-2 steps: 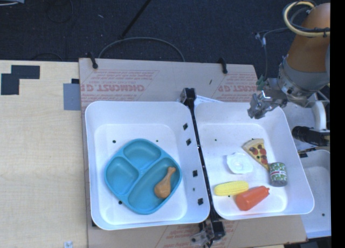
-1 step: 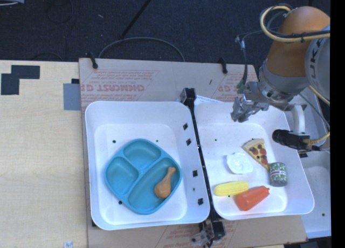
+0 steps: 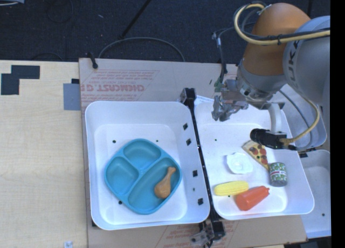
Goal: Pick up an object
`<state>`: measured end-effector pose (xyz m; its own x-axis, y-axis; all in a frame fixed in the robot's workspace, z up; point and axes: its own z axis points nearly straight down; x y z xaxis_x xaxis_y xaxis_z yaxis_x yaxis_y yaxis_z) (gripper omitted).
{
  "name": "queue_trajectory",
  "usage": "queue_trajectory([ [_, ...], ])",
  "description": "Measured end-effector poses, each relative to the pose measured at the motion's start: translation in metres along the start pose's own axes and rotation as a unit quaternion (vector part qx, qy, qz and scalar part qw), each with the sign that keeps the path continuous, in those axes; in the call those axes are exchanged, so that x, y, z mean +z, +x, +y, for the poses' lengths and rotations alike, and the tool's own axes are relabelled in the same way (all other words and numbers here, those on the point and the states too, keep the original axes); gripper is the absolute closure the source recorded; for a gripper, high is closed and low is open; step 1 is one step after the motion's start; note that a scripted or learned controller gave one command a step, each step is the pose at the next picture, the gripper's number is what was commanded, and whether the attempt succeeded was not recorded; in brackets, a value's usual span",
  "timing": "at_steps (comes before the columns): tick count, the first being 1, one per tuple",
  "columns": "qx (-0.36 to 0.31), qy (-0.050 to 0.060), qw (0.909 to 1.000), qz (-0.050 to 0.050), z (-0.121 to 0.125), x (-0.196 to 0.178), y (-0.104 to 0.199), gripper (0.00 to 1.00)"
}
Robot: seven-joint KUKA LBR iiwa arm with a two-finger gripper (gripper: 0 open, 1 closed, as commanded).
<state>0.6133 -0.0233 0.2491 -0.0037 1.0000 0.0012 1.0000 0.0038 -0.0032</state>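
Seemingly glossy: rounded blue plate (image 3: 129, 177), 3 compartments, tan drumstick (image 3: 166, 183).

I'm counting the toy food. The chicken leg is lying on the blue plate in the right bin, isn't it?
Not quite. The chicken leg does lie on the blue plate, but the camera view shows that plate in the left bin, not the right one.

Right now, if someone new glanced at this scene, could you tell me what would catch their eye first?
Probably the big grey and orange arm reaching in from the right, its claw above the far end of the right bin. Next, the bright blue divided plate in the left bin, a toy chicken drumstick lying in its long compartment. Then the toy food clustered in the right bin: corn, an orange-red bottle, a pizza slice.
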Motion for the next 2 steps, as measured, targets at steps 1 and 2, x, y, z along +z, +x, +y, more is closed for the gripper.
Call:
queue_trajectory([
  [1,0.000,0.001,1.0000,0.000,-0.001,0.019,0.051,1.00],
  [2,-0.001,0.000,1.0000,0.000,-0.002,0.013,0.110,1.00],
])
